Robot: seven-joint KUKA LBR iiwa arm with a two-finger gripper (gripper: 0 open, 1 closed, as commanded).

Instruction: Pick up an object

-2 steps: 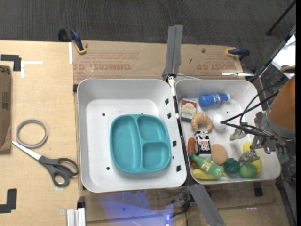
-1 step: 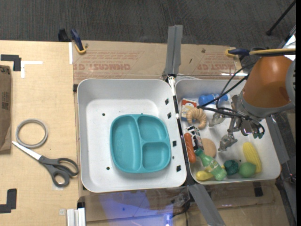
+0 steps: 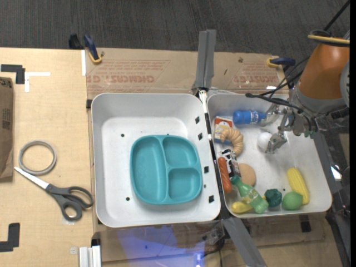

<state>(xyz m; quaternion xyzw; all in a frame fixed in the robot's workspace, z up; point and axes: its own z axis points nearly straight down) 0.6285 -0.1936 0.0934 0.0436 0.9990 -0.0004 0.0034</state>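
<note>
Hand (image 3: pixel 276 141) is hanging over the right bin (image 3: pixel 320 166), up toward its back half, and from where I'm standing I honestly can't tell how it's set or whether it's got anything.

Closest thing to it is a little white ball (image 3: pixel 263 141), sitting just beside the hand on the bin floor with bare space around it, so I'm guessing that's the pick. It's looking light and hard, probably slick, and round things love to squirt sideways, so I'd be closing across its widest part, dead centre, and not too fast.

Everything else is piling along the left and front walls: a blue bottle (image 3: pixel 248 117) lying on its side near the back, a tan curved pastry-looking toy (image 3: pixel 235 138), a sausage toy (image 3: pixel 224 174), a brownish egg (image 3: pixel 247 175), a green bottle (image 3: pixel 251 195), a corn cob (image 3: pixel 297 184), a lime (image 3: pixel 292 201) and a dark green lump (image 3: pixel 272 196). They're looking like light plastic play food, stiff enough to pinch.

Left bin (image 3: pixel 111 127) is just carrying a teal divided plate (image 3: pixel 166 169). Scissors (image 3: pixel 58 192) and a tape roll (image 3: pixel 37 157) are lying out on the worktop (image 3: pixel 44 121), well apart from all this.
</note>
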